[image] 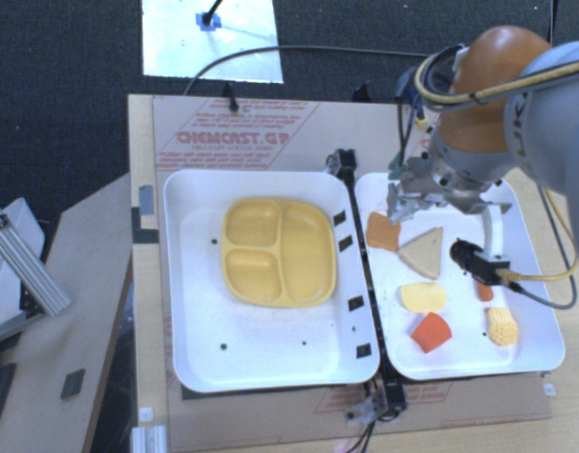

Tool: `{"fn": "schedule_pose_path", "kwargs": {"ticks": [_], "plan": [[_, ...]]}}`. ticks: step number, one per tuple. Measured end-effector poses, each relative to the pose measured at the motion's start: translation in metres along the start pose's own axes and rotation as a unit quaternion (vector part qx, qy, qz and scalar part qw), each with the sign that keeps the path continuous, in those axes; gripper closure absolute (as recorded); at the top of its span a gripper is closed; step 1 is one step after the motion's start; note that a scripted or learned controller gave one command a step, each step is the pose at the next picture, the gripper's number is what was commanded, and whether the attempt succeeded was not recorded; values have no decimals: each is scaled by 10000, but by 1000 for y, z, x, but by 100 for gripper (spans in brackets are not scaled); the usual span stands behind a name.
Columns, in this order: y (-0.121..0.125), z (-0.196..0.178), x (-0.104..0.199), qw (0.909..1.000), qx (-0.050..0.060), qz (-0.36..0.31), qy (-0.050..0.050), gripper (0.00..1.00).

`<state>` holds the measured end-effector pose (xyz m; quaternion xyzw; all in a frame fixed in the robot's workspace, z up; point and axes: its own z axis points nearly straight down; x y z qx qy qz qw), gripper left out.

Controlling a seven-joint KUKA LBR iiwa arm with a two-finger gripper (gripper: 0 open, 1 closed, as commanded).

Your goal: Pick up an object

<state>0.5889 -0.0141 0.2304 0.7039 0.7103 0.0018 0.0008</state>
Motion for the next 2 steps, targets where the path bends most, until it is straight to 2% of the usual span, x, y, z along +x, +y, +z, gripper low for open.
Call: {"fn": "schedule_pose_path", "kwargs": {"ticks": [1,2], "plan": [[25,11,54,10000,4,-7,1,100],[50,10,92,10000,-1,0,3,100]]}}
